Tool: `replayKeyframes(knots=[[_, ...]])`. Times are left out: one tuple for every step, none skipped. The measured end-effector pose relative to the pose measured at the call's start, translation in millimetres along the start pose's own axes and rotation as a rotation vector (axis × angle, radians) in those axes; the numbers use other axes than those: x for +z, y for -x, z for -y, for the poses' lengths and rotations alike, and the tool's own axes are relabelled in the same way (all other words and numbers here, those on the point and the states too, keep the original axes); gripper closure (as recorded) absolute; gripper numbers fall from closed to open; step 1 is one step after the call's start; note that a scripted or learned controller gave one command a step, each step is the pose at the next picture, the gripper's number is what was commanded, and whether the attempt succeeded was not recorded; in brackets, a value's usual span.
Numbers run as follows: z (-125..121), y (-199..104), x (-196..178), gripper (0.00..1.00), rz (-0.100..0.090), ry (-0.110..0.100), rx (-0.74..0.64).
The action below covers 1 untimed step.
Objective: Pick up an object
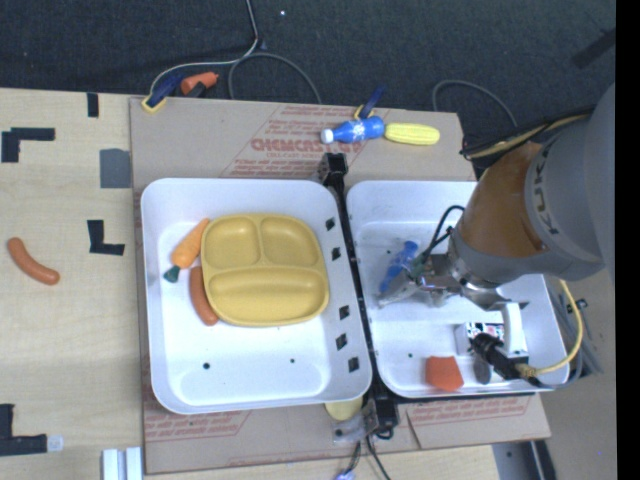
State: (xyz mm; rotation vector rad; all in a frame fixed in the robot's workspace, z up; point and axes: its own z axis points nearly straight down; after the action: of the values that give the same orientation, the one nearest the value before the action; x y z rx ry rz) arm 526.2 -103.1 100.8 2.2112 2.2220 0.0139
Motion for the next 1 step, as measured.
replayKeyframes(knots=[[-57.8,-4.4,15.2,0.0,0.003,-0.007,0.002]])
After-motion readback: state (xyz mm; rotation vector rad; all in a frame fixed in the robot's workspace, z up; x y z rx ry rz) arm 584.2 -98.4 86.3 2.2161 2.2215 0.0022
